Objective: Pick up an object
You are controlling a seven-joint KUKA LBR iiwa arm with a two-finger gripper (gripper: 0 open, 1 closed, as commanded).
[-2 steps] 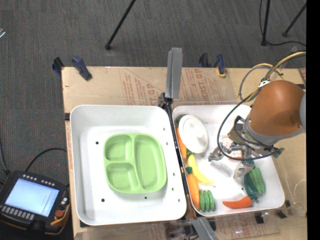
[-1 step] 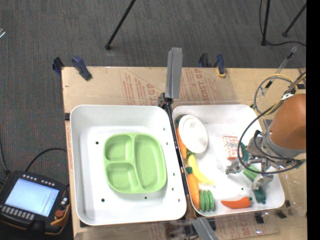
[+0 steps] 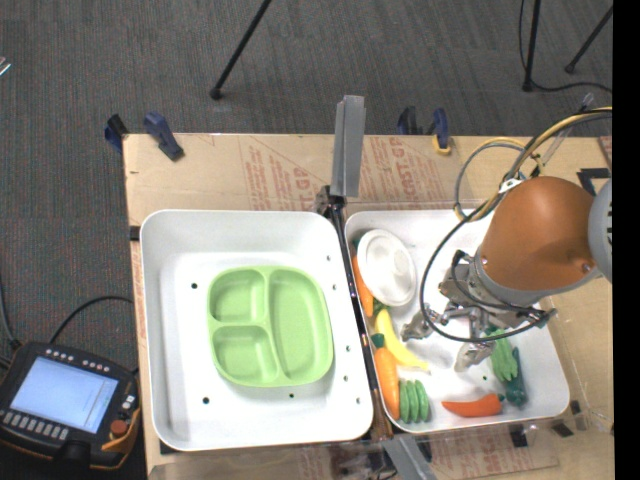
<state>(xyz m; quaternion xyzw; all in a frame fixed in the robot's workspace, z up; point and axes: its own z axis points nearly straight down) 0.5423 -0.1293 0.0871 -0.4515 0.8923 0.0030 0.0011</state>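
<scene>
My fingers (image 3: pixel 446 340) hang over the right bin (image 3: pixel 452 220), spread wide, with nothing between them. One fingertip (image 3: pixel 418 328) points down toward the bin's middle floor and the other (image 3: pixel 470 356) sits lower right, near the green toys. Bare white floor shows in the gap between them.

The things I could pick up all lie in this bin. Just left of my left fingertip is a banana (image 3: pixel 395 340), slanting down to the right. Beside it along the bin's left wall lies a carrot (image 3: pixel 387 376), and above that a second orange stick (image 3: pixel 363 286) runs along the same wall. A white bowl (image 3: pixel 387 264) rests upside down near the top left corner, touching that stick. At the bottom, a small green ribbed vegetable (image 3: pixel 415 400) sits just right of the carrot's lower end. An orange pepper (image 3: pixel 472 405) lies near the bottom wall, and a darker green vegetable (image 3: pixel 507 366) lies just beside my right fingertip.

Above my fingers is the orange band (image 3: pixel 537 234) of my wrist, with cables (image 3: pixel 470 183) looping around it.

The left bin (image 3: pixel 170 258) holds a green divided plate (image 3: pixel 270 326), lying flat in its middle. A handheld controller (image 3: pixel 68 402) sits on the floor at lower left.
</scene>
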